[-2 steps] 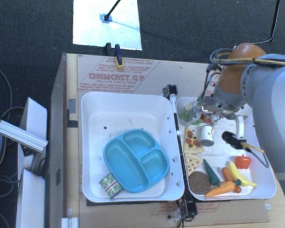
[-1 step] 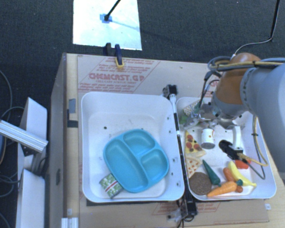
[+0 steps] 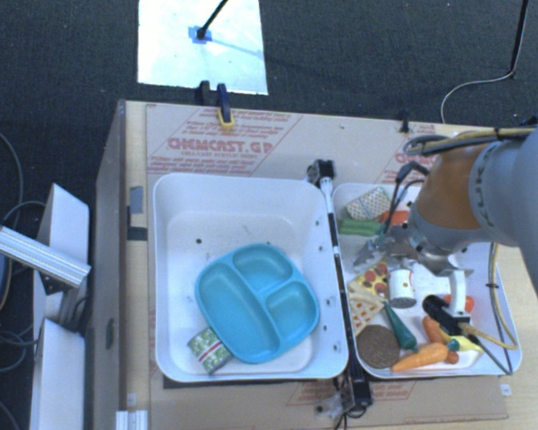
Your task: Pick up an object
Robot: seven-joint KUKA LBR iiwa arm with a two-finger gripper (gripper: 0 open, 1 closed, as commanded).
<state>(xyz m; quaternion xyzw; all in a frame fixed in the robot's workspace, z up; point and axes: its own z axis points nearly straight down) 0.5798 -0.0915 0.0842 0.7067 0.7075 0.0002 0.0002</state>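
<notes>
the task names no special thing, so the likely one is what lies closest under the claw [image 3: 380, 250]: the pizza slice [image 3: 367, 291], a flat toy piece with red dots, in the right bin [image 3: 504, 308] near that bin's left wall. it lies just below the claw in the camera view, toward the front edge of the table [image 3: 254, 139], and its long axis runs roughly along the divider between the bins. so the coming move, as i judge it, turns on a short shift toward the front and then a descent.

the metal tips of the claw look spread a little, with nothing visible between them, but the view is too small and blurred to be sure, so i cannot tell if it is wide or narrow.

around the slice are other toys: a small white cylinder [image 3: 401, 287] just beside it on the right, a brown round disc [image 3: 378, 345] below, a carrot [image 3: 420, 355] at the front wall, and a green vegetable [image 3: 359, 227] above the claw. they are close together, which could disturb a grasp.

the left bin [image 3: 175, 250] holds a blue divided plate [image 3: 258, 301] and a small green box [image 3: 206, 348], well apart from the arm.
</notes>
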